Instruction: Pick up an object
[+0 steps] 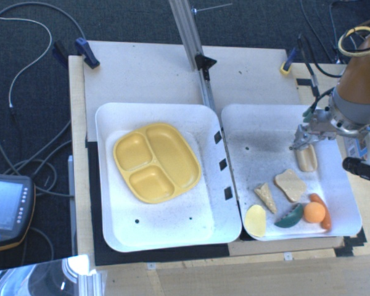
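A tan bread roll lies in the upper right part of the right-hand white bin, directly under the robot's hand, which hangs at the right edge of the frame. The hand's metal fingers point down at the roll's top end; whether they are spread or closed, and whether they touch the roll, cannot be told from this angle. The grey arm with its orange band enters from the upper right.

Below the roll, toward the lower right of the frame, the rest of the toy food is gathered near the bin's front wall: a slice of toast, a pale wedge of cheese just left of it, a yellow lemon-like piece at the bin's front left corner, a dark green leafy piece, an orange touching that piece, and a carrot tucked behind the orange on its right.

The left-hand white bin holds a yellow three-compartment tray, set at a slant in the bin's upper half. Both bins sit side by side on the pale wooden surface, with a metal post rising from its back edge at the top centre. Cables trail over the dark floor at the left, and a handheld controller sits at the lower left edge.
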You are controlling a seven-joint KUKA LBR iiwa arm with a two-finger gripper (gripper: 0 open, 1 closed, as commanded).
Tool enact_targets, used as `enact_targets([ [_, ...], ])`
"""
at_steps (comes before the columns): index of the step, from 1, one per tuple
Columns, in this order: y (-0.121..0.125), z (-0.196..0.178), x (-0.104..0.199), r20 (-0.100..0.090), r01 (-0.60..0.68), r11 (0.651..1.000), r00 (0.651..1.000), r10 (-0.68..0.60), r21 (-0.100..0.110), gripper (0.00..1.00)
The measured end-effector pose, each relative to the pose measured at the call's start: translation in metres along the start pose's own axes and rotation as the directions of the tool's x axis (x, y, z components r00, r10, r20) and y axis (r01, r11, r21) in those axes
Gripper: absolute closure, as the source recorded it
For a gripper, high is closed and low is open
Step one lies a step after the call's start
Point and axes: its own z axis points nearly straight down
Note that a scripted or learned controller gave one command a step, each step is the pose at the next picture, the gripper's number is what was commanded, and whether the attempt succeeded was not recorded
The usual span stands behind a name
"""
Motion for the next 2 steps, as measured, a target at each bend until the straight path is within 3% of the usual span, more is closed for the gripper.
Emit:
enact_targets([
  [2,0.013,-0.107,-0.003,0.003,0.001,1.000,1.000,-0.001,-0.006,1.00],
])
